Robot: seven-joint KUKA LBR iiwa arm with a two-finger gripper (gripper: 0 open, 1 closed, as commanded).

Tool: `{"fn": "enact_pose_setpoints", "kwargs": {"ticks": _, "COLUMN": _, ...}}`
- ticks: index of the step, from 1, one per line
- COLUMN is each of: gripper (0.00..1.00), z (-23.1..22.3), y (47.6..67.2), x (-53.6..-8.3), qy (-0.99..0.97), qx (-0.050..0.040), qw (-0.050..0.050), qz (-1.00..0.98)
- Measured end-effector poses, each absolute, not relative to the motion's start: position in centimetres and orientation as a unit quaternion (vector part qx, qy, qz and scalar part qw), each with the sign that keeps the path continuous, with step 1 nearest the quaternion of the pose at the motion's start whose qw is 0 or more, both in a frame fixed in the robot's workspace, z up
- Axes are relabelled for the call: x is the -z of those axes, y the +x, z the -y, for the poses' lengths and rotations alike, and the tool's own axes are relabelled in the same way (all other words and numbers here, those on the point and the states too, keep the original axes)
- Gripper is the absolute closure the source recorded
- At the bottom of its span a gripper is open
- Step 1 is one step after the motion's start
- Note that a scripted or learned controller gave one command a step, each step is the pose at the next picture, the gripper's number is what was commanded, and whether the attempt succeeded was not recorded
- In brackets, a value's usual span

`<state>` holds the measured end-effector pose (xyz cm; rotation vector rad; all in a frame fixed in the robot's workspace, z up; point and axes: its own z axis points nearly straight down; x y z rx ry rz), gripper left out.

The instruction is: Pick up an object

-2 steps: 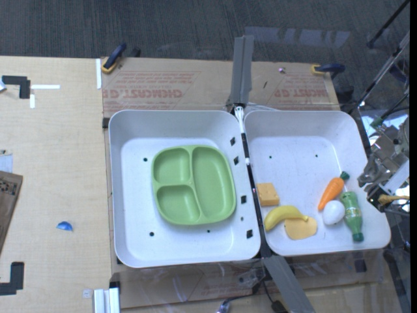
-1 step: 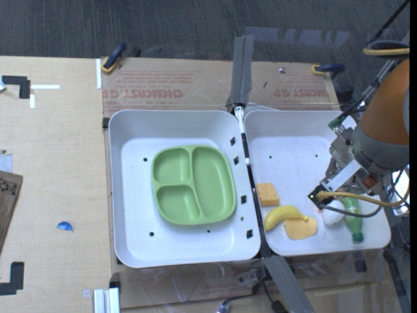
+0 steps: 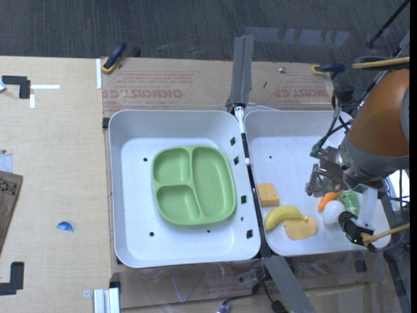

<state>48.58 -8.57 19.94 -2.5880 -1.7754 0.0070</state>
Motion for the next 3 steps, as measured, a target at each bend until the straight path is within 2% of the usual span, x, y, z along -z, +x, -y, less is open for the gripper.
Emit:
{"fn": "enact_pose_setpoints", "kwargs": {"ticks": 1, "gripper": 1.0, "z": 11.1, "y": 47.7, "x": -18.7, "qy": -0.698, "qx": -0.0009, "qw": 0.001, "qz": 0.716}}
{"fn": "enact_pose_setpoints", "kwargs": {"ticks": 2, "gripper": 1.0, "z": 9.1, "y": 49.2, "x": -21.5, "qy": -0.757, "qx": -0.0012, "qw": 0.0, "qz": 0.654}}
{"fn": "enact_pose_setpoints", "kwargs": {"ticks": 3, "gripper": 1.0, "z": 12.8, "y": 48.9, "x": -24.0, "qy": -0.719, "qx": -0.0011, "qw": 0.0, "qz": 0.695}}
